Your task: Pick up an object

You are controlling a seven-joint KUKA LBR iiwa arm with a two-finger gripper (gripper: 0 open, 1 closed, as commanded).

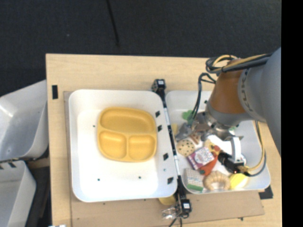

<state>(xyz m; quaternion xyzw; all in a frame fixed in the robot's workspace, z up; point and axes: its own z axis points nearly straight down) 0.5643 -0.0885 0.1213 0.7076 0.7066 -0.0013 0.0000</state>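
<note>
Down at the near edge of the right bin [263,167]: a yellow lemon-looking thing [239,180], a tan pastry-shaped lump [216,180] right beside it, and a pale green packet [192,178] tucked into the near left corner. Just behind those, a purple packet [200,157] touching a red-orange piece [214,159], then a brown speckled cookie-type item [185,147] by the divider. Plenty of candidates for the pick, all crowded into the near and left part of that bin, none lifted. Tool [193,129] low over the pile, just behind the cookie item and seemingly right at or on the clutter there; honestly can't tell whether released or clenched, and nothing visibly gripped. Above it the orange band [226,96] and the grey arm [262,86] coming in from the right, with cables looped around the wrist. A bit of green [189,113] poking out behind the tool, too hidden to identify. Over on the left, the other white bin [85,178] with a yellow three-section plate [127,134] lying flat near its middle. Black clips [158,85] on the seam between the bins. Both bins on a light wood desk [94,70]. Some pale grey-white shapes [19,122] off the desk's left side. Farthest back, dark carpet-like floor [142,18].
</note>
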